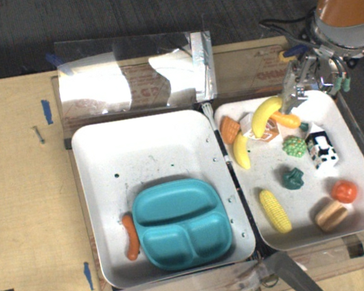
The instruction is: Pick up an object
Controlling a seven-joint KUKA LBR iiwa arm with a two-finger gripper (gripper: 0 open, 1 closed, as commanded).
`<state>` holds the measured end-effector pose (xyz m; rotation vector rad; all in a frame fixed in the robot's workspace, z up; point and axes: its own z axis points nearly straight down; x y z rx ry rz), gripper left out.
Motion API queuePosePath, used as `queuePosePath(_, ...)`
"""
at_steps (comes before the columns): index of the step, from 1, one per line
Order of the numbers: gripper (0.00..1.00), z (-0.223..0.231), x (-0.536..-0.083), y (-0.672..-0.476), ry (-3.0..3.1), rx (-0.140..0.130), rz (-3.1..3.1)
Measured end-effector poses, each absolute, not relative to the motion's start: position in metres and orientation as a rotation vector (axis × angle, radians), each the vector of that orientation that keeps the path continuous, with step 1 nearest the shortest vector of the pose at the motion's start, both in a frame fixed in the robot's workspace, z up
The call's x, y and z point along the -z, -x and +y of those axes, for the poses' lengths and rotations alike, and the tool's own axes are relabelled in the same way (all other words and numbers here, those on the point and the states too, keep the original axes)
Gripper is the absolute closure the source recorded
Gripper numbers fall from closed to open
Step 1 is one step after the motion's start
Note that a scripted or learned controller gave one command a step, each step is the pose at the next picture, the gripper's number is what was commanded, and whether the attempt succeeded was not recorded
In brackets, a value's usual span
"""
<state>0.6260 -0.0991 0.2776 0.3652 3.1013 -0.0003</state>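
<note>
Gripper point(296, 94) sits at the far edge of the right bin point(360, 145), arm coming in from the upper right, orange band visible above the wrist. Fingertips are down just above the far end of the big banana point(265, 115); can't tell whether they're spread or closed, and nothing is visibly between them. Using the big banana as reference: it lies tilted in the far part of the right bin, an orange carrot-like piece point(286, 119) touching its right side, a smaller banana point(241, 152) just below-left, an orange ridged piece point(231, 128) left of it against the bin wall. Green grapes point(294, 147) sit below-right of the banana, black-and-white cow toy point(321, 149) further right, dark green broccoli point(292, 178) below the grapes. Corn cob point(274, 210) well below the banana, bread roll point(331, 214) and tomato point(344, 191) toward the near right corner. Left bin point(100, 156), well left of the banana, holds a teal divided tray point(181, 223) with an orange sausage point(130, 237) just beside its left edge.
</note>
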Motion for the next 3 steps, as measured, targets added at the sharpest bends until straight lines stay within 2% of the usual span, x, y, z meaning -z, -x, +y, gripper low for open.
queuePosePath(1,1.0,-0.144,-0.307,-0.655,-0.135,0.003,3.126)
queuePosePath(2,1.0,-0.143,-0.32,-0.657,-0.133,0.005,3.114)
queuePosePath(3,1.0,-0.202,-0.329,-0.623,-0.402,0.002,3.109)
